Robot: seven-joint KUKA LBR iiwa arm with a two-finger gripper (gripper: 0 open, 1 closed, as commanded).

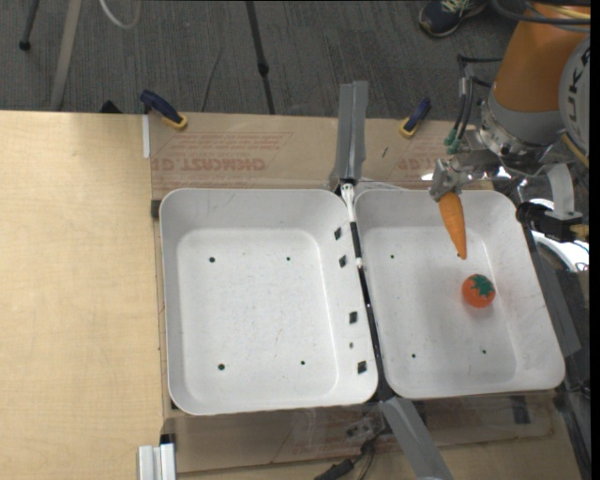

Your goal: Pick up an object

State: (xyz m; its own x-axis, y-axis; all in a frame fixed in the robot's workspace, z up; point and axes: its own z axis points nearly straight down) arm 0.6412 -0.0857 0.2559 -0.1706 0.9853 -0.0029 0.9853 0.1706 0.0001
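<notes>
Gripper (450,185) around tapered orange carrot (454,223)

Bench clutter beyond the bins
Two blue-and-yellow clamps (161,108) (414,116) grip the cardboard sheet's (225,155) far edge; a shoe (448,14) rests on the carpet.

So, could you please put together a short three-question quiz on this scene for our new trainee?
1. True or false: the carrot hangs from the gripper, tip pointing down.
2. Which bin holds the tomato? A) left bin B) right bin
3. Fill in: the two bins rest on a sheet of ____.

Key
1. True; its top sits between the fingers above the right bin.
2. B; it lies below the carrot's tip in the view, apart from it.
3. Cardboard, held by clamps at the far edge.
</notes>
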